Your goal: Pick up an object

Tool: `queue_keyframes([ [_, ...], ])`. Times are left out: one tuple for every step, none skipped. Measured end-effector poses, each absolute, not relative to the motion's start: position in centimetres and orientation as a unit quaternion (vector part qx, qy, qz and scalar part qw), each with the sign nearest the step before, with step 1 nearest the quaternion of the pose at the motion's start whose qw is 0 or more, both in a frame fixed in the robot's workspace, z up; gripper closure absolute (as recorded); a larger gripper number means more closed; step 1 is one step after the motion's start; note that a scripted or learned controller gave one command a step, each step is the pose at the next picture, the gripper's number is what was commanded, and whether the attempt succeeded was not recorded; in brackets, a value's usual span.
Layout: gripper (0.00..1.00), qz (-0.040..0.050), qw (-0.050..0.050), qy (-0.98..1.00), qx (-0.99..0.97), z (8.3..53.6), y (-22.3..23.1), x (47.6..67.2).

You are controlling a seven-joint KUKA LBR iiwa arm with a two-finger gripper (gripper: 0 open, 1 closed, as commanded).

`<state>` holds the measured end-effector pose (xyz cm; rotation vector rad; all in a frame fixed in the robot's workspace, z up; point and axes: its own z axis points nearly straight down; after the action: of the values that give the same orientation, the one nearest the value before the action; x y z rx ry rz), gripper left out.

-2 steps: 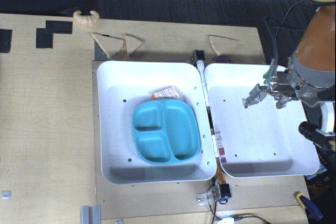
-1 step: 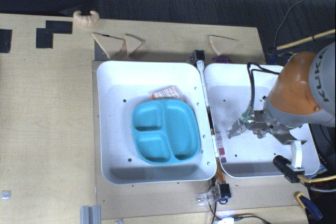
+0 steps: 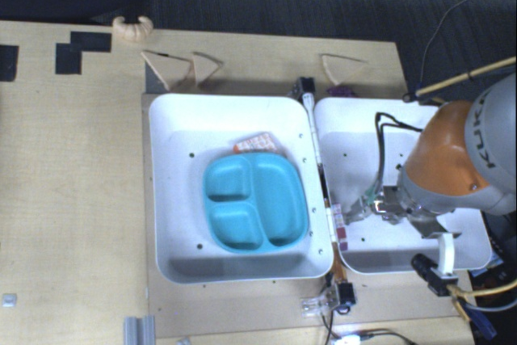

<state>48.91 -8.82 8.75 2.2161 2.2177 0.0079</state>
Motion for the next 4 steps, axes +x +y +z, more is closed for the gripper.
queue_keyframes([
  [1.0, 0.0045, 0.005, 0.708, 0.707, 9.9, -8.8, 49.1],
  [1.0, 0.0035, 0.006, 0.709, 0.705, 8.8, -11.7, 59.7],
  [1.0, 0.0029, 0.002, 0.71, 0.705, 18.6, -3.9, 58.7],
  [1.0, 0.0011, 0.0, 0.709, 0.705, 20.6, 2.2, 54.7],
])
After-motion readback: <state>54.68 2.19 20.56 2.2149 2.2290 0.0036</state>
